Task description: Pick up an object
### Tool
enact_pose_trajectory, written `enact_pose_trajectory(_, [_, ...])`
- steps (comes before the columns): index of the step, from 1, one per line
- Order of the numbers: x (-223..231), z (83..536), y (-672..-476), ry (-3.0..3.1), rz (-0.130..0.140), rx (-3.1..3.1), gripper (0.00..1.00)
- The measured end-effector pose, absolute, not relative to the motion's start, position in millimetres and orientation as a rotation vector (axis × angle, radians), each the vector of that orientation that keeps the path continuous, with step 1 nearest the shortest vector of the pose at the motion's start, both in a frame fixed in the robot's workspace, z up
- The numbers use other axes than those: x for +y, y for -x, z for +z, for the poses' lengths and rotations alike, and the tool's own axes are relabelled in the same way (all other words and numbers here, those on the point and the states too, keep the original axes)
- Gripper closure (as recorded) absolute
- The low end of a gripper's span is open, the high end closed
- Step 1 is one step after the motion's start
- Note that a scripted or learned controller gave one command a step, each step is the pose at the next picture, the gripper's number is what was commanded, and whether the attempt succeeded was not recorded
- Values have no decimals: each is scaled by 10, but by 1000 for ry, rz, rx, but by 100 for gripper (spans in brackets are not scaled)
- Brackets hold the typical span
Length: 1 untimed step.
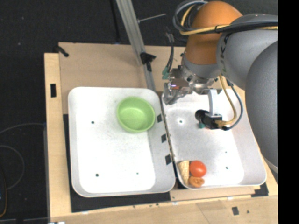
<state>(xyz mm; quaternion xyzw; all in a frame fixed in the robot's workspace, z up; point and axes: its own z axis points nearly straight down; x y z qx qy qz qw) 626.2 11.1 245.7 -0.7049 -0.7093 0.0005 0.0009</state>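
A green bowl sits upright in the left bin, toward its back right. In the front left corner of the right bin lie a red tomato-like ball, a pale yellow wedge and a small orange piece, all close together. My gripper hangs over the back left corner of the right bin, just by the divide between the bins. It is well away from the food pieces and to the right of the bowl. I see nothing held in it.
A slanted metal post rises behind the bins. The grey arm and its orange band cover the back right of the right bin. A black cable fitting hangs over that bin's middle. Wooden bench edges surround the bins.
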Motion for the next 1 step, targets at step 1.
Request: enact_pose_trajectory(1, [522,2469,-6384,2215,-3,-2230,100])
